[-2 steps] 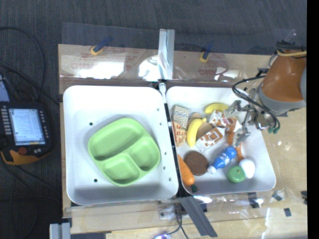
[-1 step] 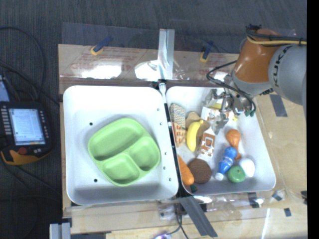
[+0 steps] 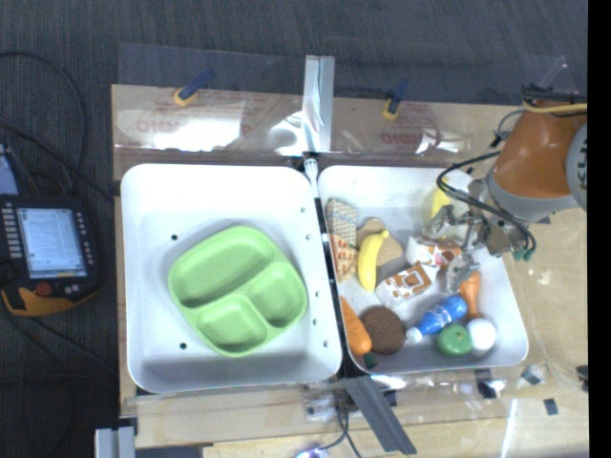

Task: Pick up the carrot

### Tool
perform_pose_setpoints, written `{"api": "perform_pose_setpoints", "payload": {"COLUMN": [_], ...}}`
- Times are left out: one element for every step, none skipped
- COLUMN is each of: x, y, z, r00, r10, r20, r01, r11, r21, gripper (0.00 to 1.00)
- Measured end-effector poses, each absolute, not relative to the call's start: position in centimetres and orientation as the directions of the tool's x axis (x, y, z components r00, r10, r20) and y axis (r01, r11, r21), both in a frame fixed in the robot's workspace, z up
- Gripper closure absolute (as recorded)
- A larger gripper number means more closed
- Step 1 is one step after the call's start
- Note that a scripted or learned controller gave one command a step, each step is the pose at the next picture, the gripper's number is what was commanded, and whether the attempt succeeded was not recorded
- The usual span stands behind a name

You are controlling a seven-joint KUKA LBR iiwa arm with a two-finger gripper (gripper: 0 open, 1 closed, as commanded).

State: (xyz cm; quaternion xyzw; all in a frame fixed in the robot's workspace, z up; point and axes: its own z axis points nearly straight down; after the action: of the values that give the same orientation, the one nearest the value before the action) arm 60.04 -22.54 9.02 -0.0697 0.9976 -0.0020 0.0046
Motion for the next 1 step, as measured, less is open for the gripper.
{"api": "perform_pose_setpoints", "payload": {"x": [54.69], "y": [-22.25], "z": [9.1], "r00": [-0.997], "r10": [0.069], "r20": [-0.017], "r01": [0.069], "r11": [0.998], "r21": [-0.003], "gripper": [0.0]}}
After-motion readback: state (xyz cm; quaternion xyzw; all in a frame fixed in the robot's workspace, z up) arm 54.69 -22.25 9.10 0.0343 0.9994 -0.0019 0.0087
